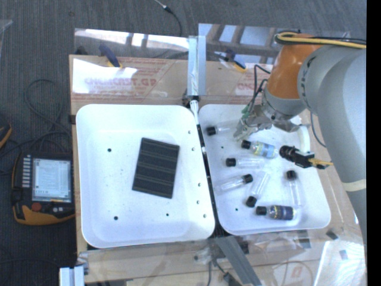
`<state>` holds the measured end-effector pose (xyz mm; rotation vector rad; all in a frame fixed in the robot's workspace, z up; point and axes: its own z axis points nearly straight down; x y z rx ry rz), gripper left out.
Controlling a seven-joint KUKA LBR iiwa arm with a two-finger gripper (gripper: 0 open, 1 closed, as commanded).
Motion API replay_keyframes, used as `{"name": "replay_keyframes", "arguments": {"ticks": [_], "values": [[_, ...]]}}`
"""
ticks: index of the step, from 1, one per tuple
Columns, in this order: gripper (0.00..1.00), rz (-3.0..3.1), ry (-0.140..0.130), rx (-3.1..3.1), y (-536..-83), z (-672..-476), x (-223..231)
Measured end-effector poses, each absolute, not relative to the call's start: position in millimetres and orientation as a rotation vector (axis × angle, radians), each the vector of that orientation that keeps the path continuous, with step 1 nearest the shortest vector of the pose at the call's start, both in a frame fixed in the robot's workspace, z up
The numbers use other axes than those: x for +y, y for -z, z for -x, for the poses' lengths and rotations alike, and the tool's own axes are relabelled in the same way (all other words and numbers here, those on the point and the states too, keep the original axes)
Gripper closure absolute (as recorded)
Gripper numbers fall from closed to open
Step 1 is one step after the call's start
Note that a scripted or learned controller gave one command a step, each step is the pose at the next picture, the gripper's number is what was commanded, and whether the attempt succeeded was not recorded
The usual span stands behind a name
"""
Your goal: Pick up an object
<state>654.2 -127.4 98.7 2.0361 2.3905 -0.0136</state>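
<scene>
- A handheld control unit (43, 186) with a pale screen lay on the dark floor, left of the bench.
- The left bin (107, 210), 1 of 2 white bins set side by side, held a black ridged rectangular pad (156, 167) lying flat near its middle, slightly tilted.
- The right bin (311, 210) held several clear vials with black caps, scattered and mostly apart.
- 1 vial (215, 130) lay near the far left corner. A dark-bodied vial (277, 211) lay near the front edge.
- The gripper (251, 126) hung low over the far part of the right bin, just beside a pale-labelled vial (262, 149). Whether it was open or closed could not be told.
- The grey arm (336, 100), with its orange band (289, 70), reached in from the right.
</scene>
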Motion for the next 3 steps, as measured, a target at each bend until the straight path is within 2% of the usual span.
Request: {"name": "replay_keyframes", "arguments": {"ticks": [1, 2, 3], "values": [[0.00, -2.036, 0.013, 2.390, -99, -654.4, -127], [0.00, -2.037, -0.005, 2.375, -91, -554.5, -174], [1.00, -2.034, -0.011, 2.374, -101, -556.6, -173]]}}
